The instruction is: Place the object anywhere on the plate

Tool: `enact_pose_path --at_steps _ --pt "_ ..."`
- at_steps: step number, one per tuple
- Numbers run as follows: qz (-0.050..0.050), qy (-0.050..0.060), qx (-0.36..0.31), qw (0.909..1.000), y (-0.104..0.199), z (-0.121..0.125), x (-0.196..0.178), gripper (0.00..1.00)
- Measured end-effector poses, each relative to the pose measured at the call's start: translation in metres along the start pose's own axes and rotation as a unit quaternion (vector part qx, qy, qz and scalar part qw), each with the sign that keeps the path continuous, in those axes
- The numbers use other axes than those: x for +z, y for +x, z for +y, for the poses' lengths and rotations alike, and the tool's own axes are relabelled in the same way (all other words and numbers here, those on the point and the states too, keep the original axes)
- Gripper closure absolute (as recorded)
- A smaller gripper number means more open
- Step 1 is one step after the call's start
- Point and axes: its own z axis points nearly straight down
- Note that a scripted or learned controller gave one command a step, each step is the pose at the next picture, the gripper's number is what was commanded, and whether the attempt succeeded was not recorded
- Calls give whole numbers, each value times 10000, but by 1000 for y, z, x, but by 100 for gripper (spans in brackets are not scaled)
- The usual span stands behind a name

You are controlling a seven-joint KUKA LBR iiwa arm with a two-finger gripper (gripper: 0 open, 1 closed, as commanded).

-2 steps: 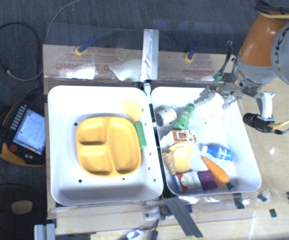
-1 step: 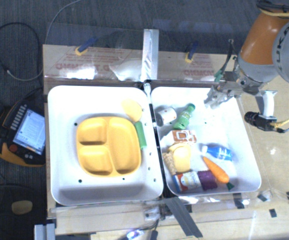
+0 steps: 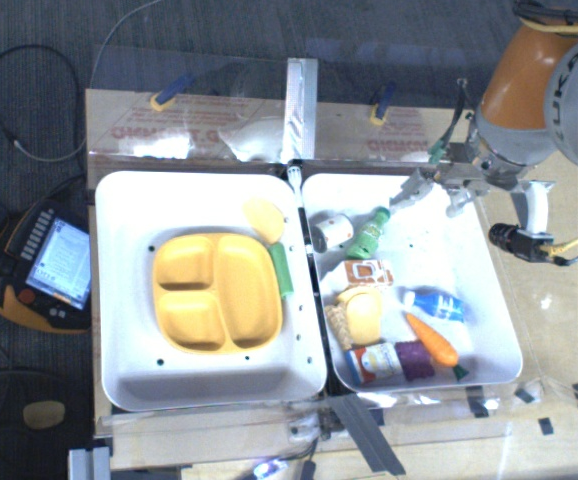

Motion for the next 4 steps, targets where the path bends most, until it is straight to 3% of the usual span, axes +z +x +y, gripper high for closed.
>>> enact_pose_path --at_steps 1,2,3,4 --pt "2 17 0 10000 0 0 -7 100" --pt "-6 -48 925 9957 -36 -10 -24 100" --pt "10 -30 1285 9917 -30 -103 55 100" --pt "11 -34 975 9952 -59 -32 89 100"
